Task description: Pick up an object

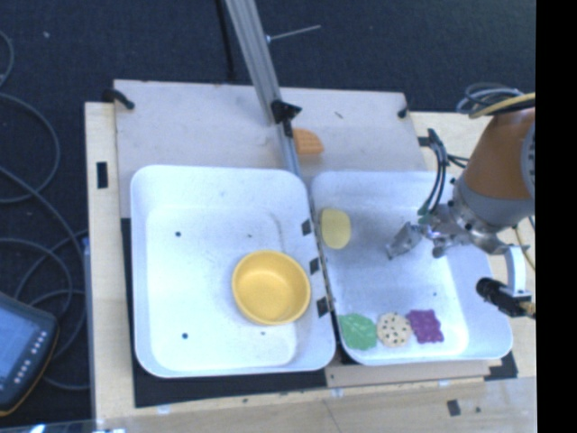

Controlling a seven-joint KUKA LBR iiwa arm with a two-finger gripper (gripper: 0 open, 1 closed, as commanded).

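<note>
My gripper [416, 244] hangs over the right part of the right bin [388, 197], its fingers spread open with nothing between them. A pale yellow round piece [335, 228] lies at the left wall of that bin, well left of the gripper. Along the front wall sit a green lump [358, 330], a speckled cookie [393, 329] and a purple piece [425, 326], all below the gripper. In the left bin [180, 206] a yellow bowl [270, 287] stands upright near the right side.
An orange item [307, 143] rests on the bench behind the bins, beside a slanted metal rail [257, 52]. The arm's orange band [500, 156] fills the right edge. A dark screen [22, 350] sits off the bench at lower left.
</note>
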